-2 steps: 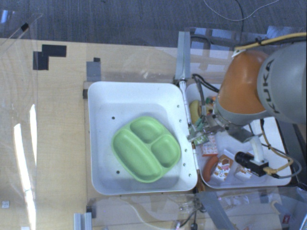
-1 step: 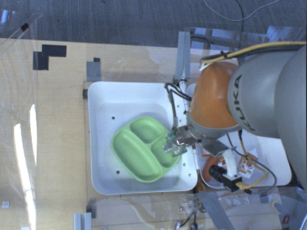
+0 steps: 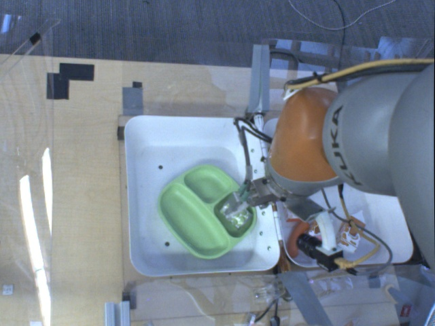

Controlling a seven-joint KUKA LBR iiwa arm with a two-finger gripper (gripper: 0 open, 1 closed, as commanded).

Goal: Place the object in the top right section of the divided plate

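**Gripper over the right section of the green plate**

A small clear, glass-like object (image 3: 237, 214) lies in a small section of the divided plate (image 3: 190, 216), at about 3 to 4 o'clock from the middle of the plate. It is blurred and partly covered, so I cannot tell what kind of thing it is. The gripper (image 3: 243, 202) is directly over it, at the edge of this section. I cannot tell whether the gripper grasps the object or has released it, because the tips are not clear in the view.

The plate is light green, with one big section on the 8 o'clock side and two smaller sections on the opposite side. It lies tilted in the left bin (image 3: 146, 182), a little toward the 4 o'clock side of the bin's floor.

The arm (image 3: 353, 134), grey with an orange band, comes in from 3 o'clock and covers much of the right bin (image 3: 391, 233). Cables hang below the wrist. Both bins stand on the wooden worktop (image 3: 75, 202). On the worktop, at 10 o'clock from the left bin, there is a black tape mark (image 3: 68, 79).
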